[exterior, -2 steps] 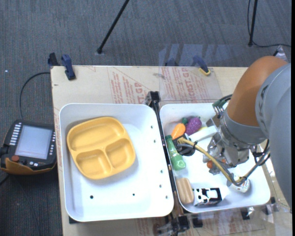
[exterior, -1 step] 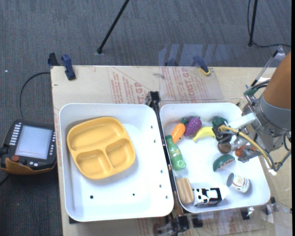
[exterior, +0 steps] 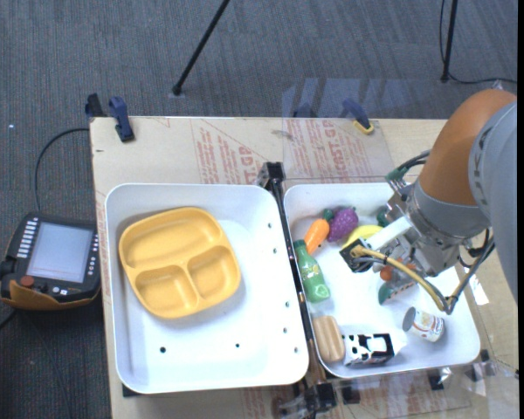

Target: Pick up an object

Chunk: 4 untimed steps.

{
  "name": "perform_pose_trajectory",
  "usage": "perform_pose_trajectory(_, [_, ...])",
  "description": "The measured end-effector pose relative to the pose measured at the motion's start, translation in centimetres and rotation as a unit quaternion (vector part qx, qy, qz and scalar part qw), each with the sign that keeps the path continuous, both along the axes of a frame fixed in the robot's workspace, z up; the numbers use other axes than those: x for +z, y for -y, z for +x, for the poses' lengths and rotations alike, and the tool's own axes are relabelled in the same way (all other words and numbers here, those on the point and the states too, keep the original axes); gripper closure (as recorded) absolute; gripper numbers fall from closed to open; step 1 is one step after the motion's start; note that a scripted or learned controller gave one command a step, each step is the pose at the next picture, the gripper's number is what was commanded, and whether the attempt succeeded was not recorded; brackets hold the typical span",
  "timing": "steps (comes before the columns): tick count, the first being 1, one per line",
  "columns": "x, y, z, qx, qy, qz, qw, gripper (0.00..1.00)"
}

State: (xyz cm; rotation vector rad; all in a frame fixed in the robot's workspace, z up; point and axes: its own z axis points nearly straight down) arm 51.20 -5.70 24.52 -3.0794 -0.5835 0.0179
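The end effector (exterior: 398,265) is positioned over the bin (exterior: 367,308) at the frame's right, near purple grapes (exterior: 342,223); its opening cannot be judged.

I read this as a robotics lab cell, not a home or kitchen; grey carpet (exterior: 52,59) underfoot; the bench top (exterior: 201,151) is a printed board held by a blue clamp (exterior: 120,120); black stand legs (exterior: 205,37) are planted behind it; a teach pendant (exterior: 52,264) with a screen lies on the floor at left, its cable (exterior: 57,147) looping toward the bench; grey-and-orange industrial arm (exterior: 463,164) over the right white bin (exterior: 358,299), beside the left white bin (exterior: 210,347); the food is fake: plastic grapes (exterior: 341,223), toy carrot (exterior: 316,234).
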Motion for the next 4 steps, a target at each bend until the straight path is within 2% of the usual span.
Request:
perform_pose_trajectory(1, [-0.5,-6.1,-0.4,-0.086,0.001,-0.0009,0.9963,1.0])
perform_pose_trajectory(2, [-0.4,-12.4,-2.4,-0.086,0.001,-0.0013,0.9963,1.0])
perform_pose_trajectory(3, [-4.8,-6.6,2.1,-0.053,-0.001,-0.0029,0.9986,1.0])
perform_pose_trajectory(4, [-6.0,1.6,8.1,-0.087,0.002,-0.0031,0.9962,1.0])
